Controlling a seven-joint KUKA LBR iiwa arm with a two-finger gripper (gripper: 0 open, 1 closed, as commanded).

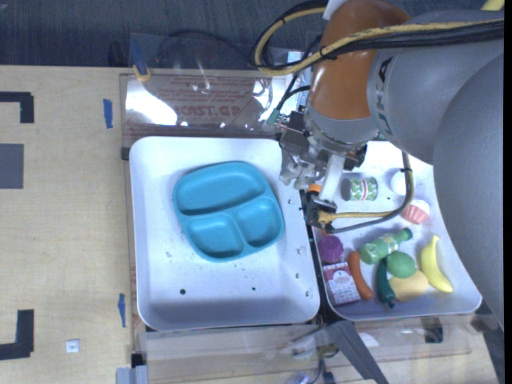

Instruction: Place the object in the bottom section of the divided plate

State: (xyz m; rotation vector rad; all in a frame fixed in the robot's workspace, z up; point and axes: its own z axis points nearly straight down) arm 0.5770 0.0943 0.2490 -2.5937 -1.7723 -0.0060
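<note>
Above the seam between two white bins, the arm's tool (pixel 308 184) hangs low, just past the right rim of the left bin (pixel 160 294); whether it is spread or pinched cannot be told from this slant, and nothing is visible in it. A blue divided plate (pixel 229 210) lies in the left bin with all its sections bare. Which object is meant is unclear: the right bin (pixel 464 294) holds toy food, among it a banana (pixel 434 264), a carrot (pixel 362 280), a purple piece (pixel 330 248) and a small can (pixel 359 188). These look like light, stiff, smooth plastic, likely to slip; a grip across the narrow middle would probably suit best.
</note>
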